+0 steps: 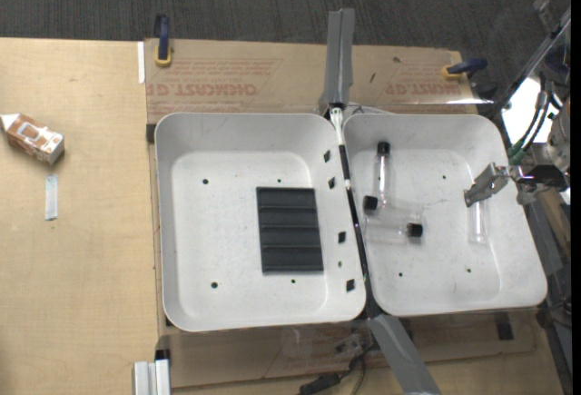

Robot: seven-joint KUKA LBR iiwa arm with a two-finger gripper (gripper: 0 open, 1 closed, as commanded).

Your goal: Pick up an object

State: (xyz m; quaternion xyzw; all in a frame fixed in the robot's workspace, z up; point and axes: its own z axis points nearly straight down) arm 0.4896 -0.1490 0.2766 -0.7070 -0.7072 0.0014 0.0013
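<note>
Camera view: the end effector [481, 191] hangs at the three o'clock side of the right shallow white bin [508, 289]; its spread cannot be told, and nothing shows in it. Just below it, toward six o'clock, lies a clear plastic tube [477, 226]; two more clear tubes with black caps [382, 168] lie toward nine o'clock. The left bin [182, 293] holds a black ribbed rectangular block [290, 230]. Best to centre over the nearest tube, crosswise to its length, then descend squarely.
</note>
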